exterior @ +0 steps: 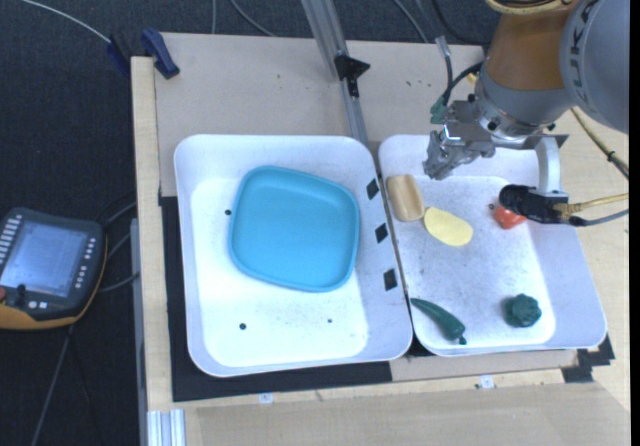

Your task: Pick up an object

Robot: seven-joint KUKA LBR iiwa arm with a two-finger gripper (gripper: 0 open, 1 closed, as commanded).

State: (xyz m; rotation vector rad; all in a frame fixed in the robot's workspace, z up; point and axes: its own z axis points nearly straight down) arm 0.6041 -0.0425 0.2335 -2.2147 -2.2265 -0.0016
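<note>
While jaws [441,166] hover, grip unclear, wooden bench [250,84] bears white bins [200,159]

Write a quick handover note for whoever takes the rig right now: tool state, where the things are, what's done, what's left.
Tool: over the right bin's far left corner, nothing seen between its fingers.
Right bin: tan block at the left wall, yellow piece beside it, red item at right, green pepper and dark green lump near the front.
Left bin: blue plate.
Done: nothing lifted.
Left: grasp one object, likely the tan block.
</note>
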